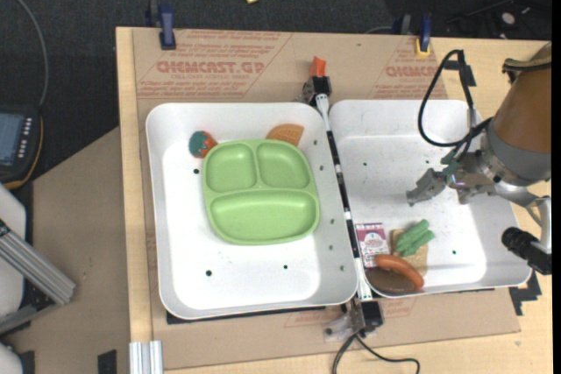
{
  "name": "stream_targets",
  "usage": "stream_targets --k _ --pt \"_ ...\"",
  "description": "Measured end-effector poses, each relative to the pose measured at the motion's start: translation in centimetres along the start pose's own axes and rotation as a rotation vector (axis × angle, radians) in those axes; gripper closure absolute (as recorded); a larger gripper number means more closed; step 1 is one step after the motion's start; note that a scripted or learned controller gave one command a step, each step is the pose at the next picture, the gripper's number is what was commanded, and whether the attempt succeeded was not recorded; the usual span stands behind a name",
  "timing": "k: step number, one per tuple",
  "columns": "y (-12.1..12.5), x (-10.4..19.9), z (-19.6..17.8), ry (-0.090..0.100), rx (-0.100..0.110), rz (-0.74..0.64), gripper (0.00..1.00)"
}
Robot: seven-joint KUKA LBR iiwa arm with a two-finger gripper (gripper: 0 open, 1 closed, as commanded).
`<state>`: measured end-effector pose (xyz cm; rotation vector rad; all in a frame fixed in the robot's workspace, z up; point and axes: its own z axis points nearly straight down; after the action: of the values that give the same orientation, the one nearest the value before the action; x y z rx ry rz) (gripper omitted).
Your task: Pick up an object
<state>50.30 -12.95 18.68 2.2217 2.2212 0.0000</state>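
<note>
At the bottom of the frame, in the lower left corner of the right bin (pixel 473 271), a small heap of objects lies together: a brown oval piece (pixel 396 278) nearest the rim, a red sausage-shaped piece (pixel 399 263) touching it just above, a green leafy piece (pixel 414 236) over a tan slab, and a small pink-and-white packet (pixel 371 238) against the bin's left wall. The hand (pixel 427 188) hangs above and slightly right of this heap, over the bare middle of the right bin, well clear of every piece. Its grey fingers (pixel 419 192) point toward the left of the frame; whether they are spread or closed cannot be told from this angle, and nothing is visible between them. The arm's orange band (pixel 529 114) sits at the right edge, with a black cable (pixel 429 101) looping up from the wrist.

In the left bin (pixel 175 215), a green divided tray (pixel 260 190) occupies the centre. Beyond it, toward the top of that bin, an orange-tan wedge (pixel 286 134) touches the tray's upper right corner and a small red-and-teal object (pixel 202 143) sits at its upper left. Both bins rest on the cardboard-covered surface (pixel 228 61), held by blue clamps (pixel 164 24) along its far edge.
</note>
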Motion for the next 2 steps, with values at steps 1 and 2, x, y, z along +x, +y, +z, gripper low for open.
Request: stream_targets --k 1,2 --pt "-2.5 0.4 10.6 -0.001 0.0 0.003 0.0" --pt "-2.3 0.5 9.2 -0.002 -0.006 0.001 1.0"
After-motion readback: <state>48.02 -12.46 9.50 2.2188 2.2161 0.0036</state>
